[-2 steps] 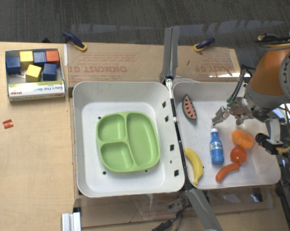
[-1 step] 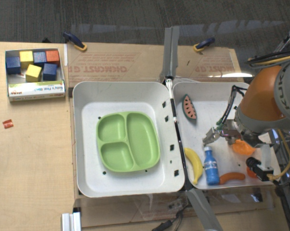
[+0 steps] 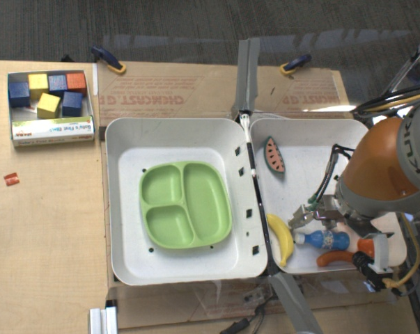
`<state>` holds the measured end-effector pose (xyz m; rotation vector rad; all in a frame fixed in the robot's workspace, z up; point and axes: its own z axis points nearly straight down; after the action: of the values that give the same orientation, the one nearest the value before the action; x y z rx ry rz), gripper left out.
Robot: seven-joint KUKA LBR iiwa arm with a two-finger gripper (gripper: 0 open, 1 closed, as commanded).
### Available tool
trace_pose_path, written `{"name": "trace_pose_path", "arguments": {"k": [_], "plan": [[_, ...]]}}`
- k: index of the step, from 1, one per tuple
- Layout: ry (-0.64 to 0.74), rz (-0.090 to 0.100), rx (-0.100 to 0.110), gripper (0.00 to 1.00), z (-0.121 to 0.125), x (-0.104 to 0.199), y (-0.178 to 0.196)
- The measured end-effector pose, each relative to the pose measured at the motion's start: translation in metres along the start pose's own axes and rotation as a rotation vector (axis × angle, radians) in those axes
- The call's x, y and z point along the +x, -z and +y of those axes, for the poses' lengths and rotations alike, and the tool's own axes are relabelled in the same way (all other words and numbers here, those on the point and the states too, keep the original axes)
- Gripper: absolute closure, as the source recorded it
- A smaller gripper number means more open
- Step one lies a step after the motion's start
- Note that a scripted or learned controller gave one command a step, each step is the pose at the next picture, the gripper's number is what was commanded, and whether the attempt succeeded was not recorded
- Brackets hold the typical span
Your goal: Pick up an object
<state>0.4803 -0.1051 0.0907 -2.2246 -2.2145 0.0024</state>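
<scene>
In the right bin (image 3: 307,134) lie a watermelon slice (image 3: 274,155) at the back left, a yellow banana (image 3: 282,237) along the left wall, a blue and white bottle-shaped toy (image 3: 324,241) and an orange-red piece (image 3: 338,257) at the front. My gripper (image 3: 305,218) hangs low over the front of this bin, just above the blue toy and right of the banana's upper end. Nothing can be seen held in it. The arm's orange band (image 3: 380,162) hides the bin's right part.
The left bin (image 3: 126,207) holds a green three-part plate (image 3: 186,204). A box of coloured cubes (image 3: 49,105) and a small red piece (image 3: 12,179) lie on the bench at the far left. A metal divider (image 3: 247,82) runs between the bins.
</scene>
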Motion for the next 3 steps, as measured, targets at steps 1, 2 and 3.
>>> {"name": "trace_pose_path", "arguments": {"k": [1,2,3], "plan": [[0.004,-0.001,-0.001,0.00,0.066,-0.032,0.000],[0.003,-0.002,-0.003,0.00,0.095,-0.095,0.075],[0.002,0.000,0.000,0.00,0.023,-0.098,0.000]]}}
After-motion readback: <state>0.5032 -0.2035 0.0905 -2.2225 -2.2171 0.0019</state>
